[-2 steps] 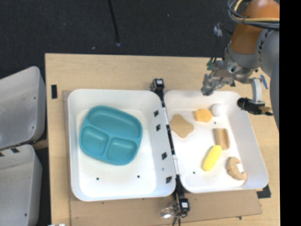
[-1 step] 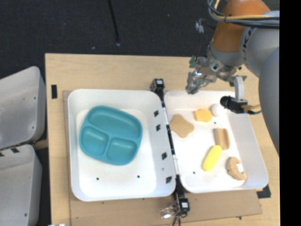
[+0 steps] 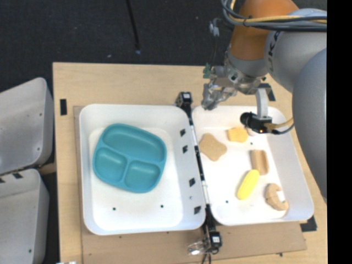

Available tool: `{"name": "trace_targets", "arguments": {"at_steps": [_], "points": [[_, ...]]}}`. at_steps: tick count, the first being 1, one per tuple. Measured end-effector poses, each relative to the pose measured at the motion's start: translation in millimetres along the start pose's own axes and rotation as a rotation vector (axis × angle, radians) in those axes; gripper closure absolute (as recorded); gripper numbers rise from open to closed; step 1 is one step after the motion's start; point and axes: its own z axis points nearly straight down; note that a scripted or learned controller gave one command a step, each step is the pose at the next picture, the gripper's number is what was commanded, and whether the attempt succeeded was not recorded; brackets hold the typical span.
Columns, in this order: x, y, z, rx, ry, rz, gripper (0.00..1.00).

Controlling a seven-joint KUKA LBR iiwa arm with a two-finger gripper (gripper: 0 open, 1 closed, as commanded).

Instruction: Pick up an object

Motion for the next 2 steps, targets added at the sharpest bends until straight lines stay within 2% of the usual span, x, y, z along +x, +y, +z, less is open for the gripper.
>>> {"name": "trace_targets", "arguments": {"at_steps": [2], "points": [[106.4, -12.7, -18.3, -0.002, -0.001, 0.001, 1.00]]}}
